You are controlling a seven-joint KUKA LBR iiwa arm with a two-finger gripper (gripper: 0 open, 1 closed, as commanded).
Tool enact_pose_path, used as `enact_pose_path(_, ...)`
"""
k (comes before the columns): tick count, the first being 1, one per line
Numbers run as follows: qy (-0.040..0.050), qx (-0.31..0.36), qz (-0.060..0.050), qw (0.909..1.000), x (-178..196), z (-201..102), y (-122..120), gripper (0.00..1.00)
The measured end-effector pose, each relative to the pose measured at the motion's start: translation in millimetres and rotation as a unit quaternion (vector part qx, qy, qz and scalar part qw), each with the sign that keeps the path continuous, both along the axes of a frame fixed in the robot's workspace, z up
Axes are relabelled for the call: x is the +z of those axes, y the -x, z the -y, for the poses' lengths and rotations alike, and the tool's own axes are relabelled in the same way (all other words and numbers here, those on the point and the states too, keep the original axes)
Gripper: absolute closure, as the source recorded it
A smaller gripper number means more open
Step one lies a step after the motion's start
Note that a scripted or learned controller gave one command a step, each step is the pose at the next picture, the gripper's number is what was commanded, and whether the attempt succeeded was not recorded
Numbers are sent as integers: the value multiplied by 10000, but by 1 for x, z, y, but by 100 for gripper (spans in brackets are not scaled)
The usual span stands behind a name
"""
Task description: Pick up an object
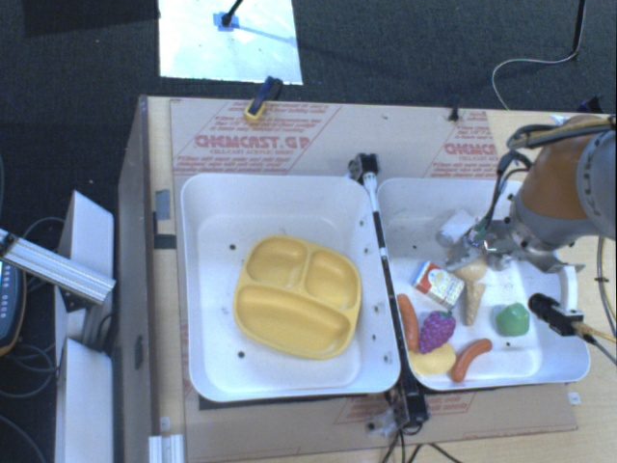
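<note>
Dark carpet surrounds a bench bearing two white bins: the left bin (207, 258) carries a yellow divided tray (297, 295), the right bin (569, 365) the toys. The gripper (469, 252) hangs low beside the ice-cream cone (472, 292) and small carton (439, 284); whether it grips anything I cannot tell. Best to descend squarely over the cone, avoiding the grapes (437, 330); open floor lies toward the green piece (512, 319), while the centre divider crowds the sausages.

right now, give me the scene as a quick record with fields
left bin: holds a yellow divided plate
right bin: holds a small carton, ice cream cone, purple grapes, green piece, two sausages, yellow piece
arm: reaches in from the right, over the right bin
gripper: low, just above the cone and carton
held: nothing seen
</note>
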State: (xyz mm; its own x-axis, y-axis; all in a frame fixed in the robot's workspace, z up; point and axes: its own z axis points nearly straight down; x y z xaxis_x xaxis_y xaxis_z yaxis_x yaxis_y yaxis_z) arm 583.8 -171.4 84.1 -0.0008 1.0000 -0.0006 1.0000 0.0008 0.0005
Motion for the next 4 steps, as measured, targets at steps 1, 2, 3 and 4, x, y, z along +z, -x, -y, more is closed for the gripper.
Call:
enact_pose_path(1, -6, 15, 12, 10000, 1, -41, -19, 0)
enact_pose_path(2, 3, 1, 2, 10000, 0, -13, 2, 0)
enact_pose_path(3, -1, 8, 14, 10000, 11, -14, 1, 100)
enact_pose_path(4, -3, 2, 5, 10000, 59, -16, 42, 100)
